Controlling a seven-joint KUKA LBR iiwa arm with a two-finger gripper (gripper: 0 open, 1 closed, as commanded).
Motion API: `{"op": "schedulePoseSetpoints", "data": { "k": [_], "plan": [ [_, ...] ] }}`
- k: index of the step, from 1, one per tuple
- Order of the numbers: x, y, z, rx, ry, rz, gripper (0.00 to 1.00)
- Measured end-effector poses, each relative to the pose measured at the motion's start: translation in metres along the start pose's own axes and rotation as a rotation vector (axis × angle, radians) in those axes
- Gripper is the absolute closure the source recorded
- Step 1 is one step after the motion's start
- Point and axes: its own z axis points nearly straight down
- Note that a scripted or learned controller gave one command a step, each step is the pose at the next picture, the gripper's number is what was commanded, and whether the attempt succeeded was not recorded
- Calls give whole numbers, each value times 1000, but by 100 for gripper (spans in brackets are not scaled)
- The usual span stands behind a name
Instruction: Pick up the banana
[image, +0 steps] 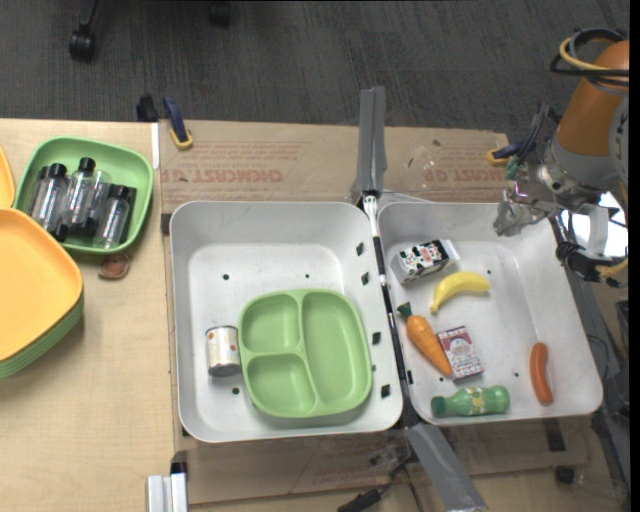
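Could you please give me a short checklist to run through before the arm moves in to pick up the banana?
1. Banana in view in the right bin: ok.
2. Banana uncovered, nothing lying on it: ok.
3. Room around the banana: the small printed box and the carrot lie close by but apart: ok.
4. End effector over the banana: not ok, it sits near the bin's far right corner.
5. End effector carrying nothing: cannot tell.
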Motion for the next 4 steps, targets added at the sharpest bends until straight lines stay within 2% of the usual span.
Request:
{"op": "schedulePoseSetpoints", "data": {
  "k": [1,2,3,4],
  "plan": [
    [15,-2,-67,-1,0,-247,100],
    [34,-5,-32,0,2,-577,100],
    [95,-13,-94,-3,1,-905,100],
    [139,-25,-66,0,3,-905,100]
  ]
}}
